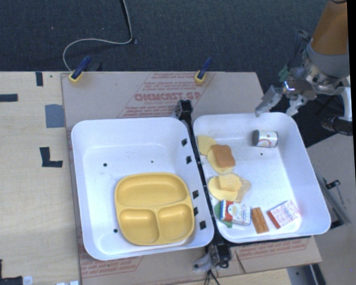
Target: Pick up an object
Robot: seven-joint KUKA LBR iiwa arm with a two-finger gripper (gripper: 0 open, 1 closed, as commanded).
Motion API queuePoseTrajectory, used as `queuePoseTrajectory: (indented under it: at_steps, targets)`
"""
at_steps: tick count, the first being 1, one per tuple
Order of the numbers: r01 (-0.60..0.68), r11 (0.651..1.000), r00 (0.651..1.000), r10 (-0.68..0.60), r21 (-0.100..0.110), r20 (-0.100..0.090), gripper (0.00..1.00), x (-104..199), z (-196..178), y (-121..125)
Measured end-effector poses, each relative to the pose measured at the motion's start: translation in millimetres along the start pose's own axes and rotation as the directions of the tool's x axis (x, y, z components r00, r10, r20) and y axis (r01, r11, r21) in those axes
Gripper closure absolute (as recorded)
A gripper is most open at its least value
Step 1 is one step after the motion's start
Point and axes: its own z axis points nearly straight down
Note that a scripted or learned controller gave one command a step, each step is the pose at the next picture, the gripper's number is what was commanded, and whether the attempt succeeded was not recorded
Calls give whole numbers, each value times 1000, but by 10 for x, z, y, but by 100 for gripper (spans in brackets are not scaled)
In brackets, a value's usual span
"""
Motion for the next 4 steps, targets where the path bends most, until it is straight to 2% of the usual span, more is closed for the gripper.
queuePoseTrajectory:
  at_steps: [1, 2, 3, 4]
  targets:
    - [5, 1000, 1000, -5, 13, -5, 0, 641, 1245, -65]
    - [0, 1000, 1000, 0, 8, -2, 0, 838, 1846, -377]
    - [4, 1000, 1000, -4, 6, 4, 0, 813, 1856, 255]
    - [0, 1000, 1000, 0, 2, 2, 0, 807, 1854, 245]
